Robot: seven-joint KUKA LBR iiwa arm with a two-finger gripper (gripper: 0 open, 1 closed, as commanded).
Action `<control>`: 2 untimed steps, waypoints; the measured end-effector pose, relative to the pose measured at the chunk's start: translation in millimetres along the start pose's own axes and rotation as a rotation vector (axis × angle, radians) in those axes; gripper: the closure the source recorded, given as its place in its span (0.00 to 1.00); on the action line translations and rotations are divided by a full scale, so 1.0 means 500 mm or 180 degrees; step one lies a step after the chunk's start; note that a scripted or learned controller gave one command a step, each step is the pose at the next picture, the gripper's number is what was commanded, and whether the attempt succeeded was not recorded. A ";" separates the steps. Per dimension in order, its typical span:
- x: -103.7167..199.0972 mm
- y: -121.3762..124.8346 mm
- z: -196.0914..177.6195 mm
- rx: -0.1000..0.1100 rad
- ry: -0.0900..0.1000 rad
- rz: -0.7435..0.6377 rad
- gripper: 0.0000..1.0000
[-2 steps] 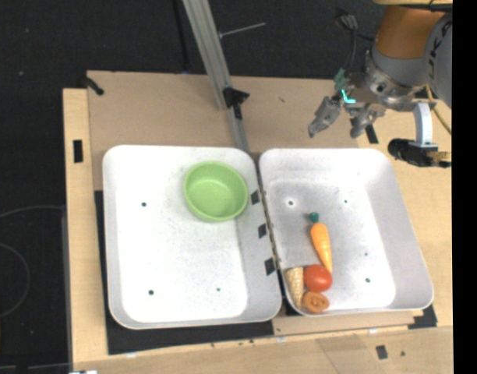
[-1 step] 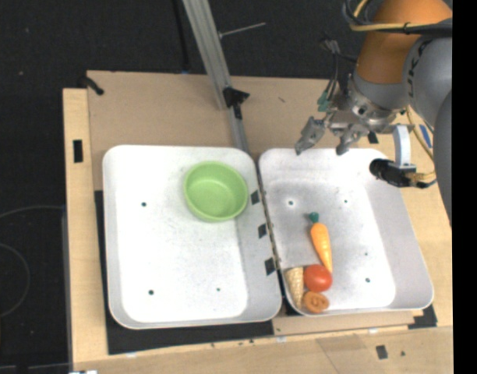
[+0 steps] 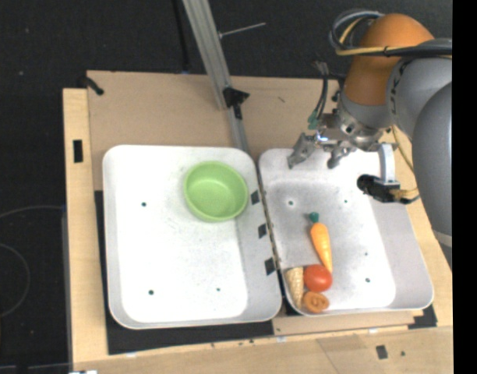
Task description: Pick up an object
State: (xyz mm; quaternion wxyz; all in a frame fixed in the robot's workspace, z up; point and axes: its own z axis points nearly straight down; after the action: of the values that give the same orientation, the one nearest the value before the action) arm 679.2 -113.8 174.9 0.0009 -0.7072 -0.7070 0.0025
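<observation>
My gripper (image 3: 317,155) hangs over the far edge of the right bin (image 3: 394,232), its two fingers spread apart with nothing between them. A toy carrot (image 3: 321,240) with a green top lies in the middle of that bin, well nearer the front than the gripper. In front of the carrot sits a red tomato (image 3: 318,278). At the bin's front left corner lie a small orange-brown piece (image 3: 316,302) and a tan piece (image 3: 295,283). A green bowl (image 3: 215,192) stands upright in the far right part of the left bin (image 3: 145,271).
A slanted metal pole (image 3: 215,61) rises from the seam between the bins at the back. The bins rest on a brown board (image 3: 145,107). A black cable clip (image 3: 376,185) hangs beside the wrist over the right bin's far right part.
</observation>
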 end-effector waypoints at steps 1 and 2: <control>0.006 0.015 0.095 -0.0004 0.0002 -0.0012 0.00; 0.004 0.018 0.064 -0.0029 -0.0005 -0.0014 1.00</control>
State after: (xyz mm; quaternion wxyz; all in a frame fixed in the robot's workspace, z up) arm 688.2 -111.9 142.8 -0.0027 -0.7056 -0.7086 -0.0002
